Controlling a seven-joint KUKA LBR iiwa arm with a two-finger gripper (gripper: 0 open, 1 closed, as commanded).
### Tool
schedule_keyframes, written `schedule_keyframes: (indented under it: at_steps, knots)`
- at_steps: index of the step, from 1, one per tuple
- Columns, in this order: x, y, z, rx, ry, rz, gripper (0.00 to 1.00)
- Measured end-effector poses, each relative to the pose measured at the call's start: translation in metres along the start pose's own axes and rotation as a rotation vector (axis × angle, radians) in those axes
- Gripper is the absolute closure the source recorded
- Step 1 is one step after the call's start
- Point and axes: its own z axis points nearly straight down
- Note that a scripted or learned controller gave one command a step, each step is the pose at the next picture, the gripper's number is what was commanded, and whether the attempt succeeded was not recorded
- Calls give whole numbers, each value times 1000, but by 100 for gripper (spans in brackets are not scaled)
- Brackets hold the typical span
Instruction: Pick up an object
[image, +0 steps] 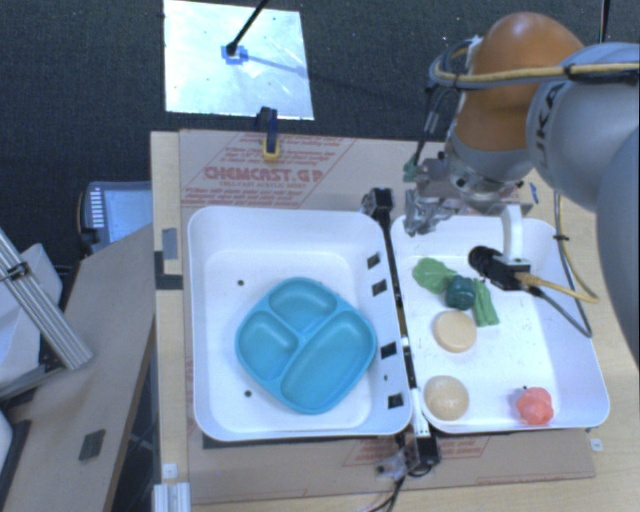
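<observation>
My gripper (420, 222) hangs over the far left corner of the right bin (570, 345), with nothing visible between its fingers. Below it and a little nearer lies a green leafy toy (433, 273), joined by a dark teal piece (461, 292) and a green stick (485, 306). A pale round disc (455, 331) sits in the bin's middle left. A cream ball (446, 397) rests at the near left corner. A red-pink lump (534, 405) lies at the near right.
The left bin (215, 300) holds a blue divided plate (304, 343). A black clip strip (392, 290) runs along the wall between the bins. A cardboard sheet (270, 165) lies beneath both bins, with a yellow clamp (269, 135) at its far edge.
</observation>
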Motion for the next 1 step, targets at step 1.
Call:
schedule_keyframes:
  at_steps: [1]
  knots:
    - [48, -21, 15, 3, 0, 0, 100]
